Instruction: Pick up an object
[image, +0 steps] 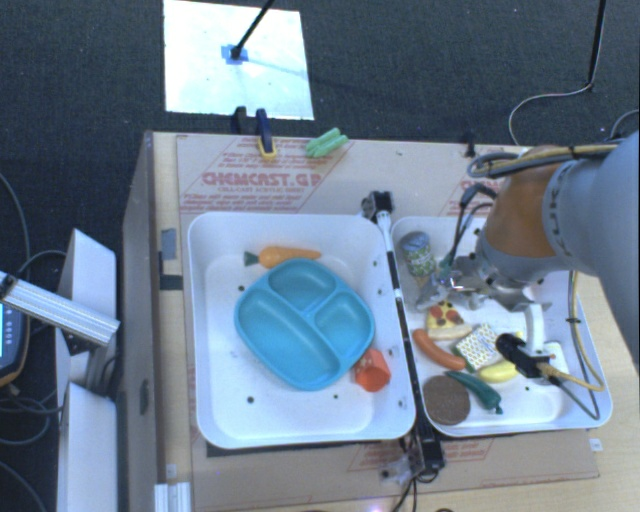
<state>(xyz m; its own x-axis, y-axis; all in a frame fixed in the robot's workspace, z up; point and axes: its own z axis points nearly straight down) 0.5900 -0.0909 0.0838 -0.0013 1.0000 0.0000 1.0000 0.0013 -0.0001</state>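
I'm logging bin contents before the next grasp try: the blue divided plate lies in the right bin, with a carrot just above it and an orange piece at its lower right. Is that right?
Not quite. The camera view shows the blue divided plate in the left bin, not the right. The rest holds: the carrot lies just above it and the orange piece sits at its lower right.

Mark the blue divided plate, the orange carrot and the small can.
blue divided plastic plate (303, 322), camera view, centre divider
orange toy carrot (288, 256), camera view, mid-body
small printed can (419, 254), camera view, side wall
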